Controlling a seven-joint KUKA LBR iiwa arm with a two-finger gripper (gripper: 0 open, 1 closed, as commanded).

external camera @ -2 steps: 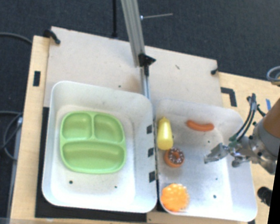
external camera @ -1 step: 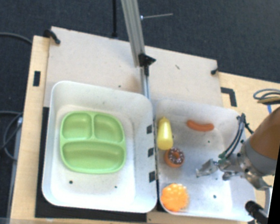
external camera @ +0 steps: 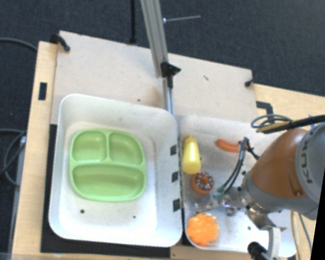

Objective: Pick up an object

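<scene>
Obs., all positions given rel. to the right shallow white bin [external camera: 178, 228], starting at its near edge and going back.

Near-left corner of bin: round orange fruit-like object w/ pale rim under it [external camera: 203, 229], resting on bin floor close to the front wall.

Just behind and right of the orange item: two-finger gripper [external camera: 224, 203] on the grey KUKA arm w/ orange wrist band [external camera: 279, 170]. Arm comes in over the bin's right side, wrist bulk covers much of the bin's right half. Gripper tip low in the bin, cables alongside. Fingers too small and cluttered to resolve; can't tell if wide, narrow or holding anything. Nothing visibly between them.

Mid-bin, left of gripper: small round brown-red patterned object [external camera: 204, 182], apart from the orange item, near the gripper tip.

Further back, along bin's left wall: yellow elongated banana-like plastic object [external camera: 191, 155], lying roughly front-to-back, just behind the brown-red one.

Back of bin: small orange-red sausage-shaped object [external camera: 228, 146], lying crosswise, near the back wall, right of the yellow item.

Left of this bin, side by side w/ it: second white bin [external camera: 73, 111], holding a light green three-compartment plastic plate [external camera: 108, 165].

Behind both bins: slanted grey metal pole [external camera: 155, 26] rising from the junction btw. them.
</scene>
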